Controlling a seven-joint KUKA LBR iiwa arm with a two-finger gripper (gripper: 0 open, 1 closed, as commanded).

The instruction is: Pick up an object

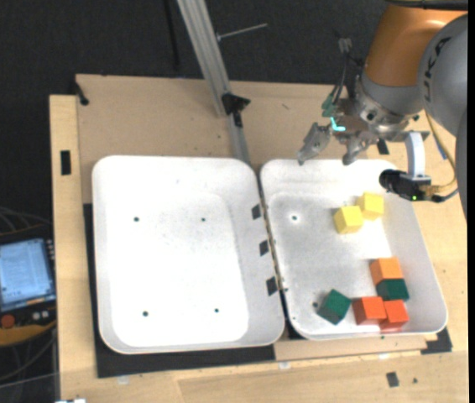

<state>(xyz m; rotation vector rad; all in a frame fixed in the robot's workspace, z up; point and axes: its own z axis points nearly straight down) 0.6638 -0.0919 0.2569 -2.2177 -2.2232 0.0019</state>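
Camera view: we see the pincer (331,150) spread open w/ nothing between fingers, above the right bin's (305,326) rear rim; straight descent risks hitting rim, missing the yellow blocks (348,219).

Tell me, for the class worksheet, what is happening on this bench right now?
A grey and orange robot arm reaches in from the right, its claw open and holding nothing, hanging over the far edge of the right bin. That bin holds two yellow blocks, some orange blocks and two green blocks. The left bin sits beside it. Nothing has been picked up.
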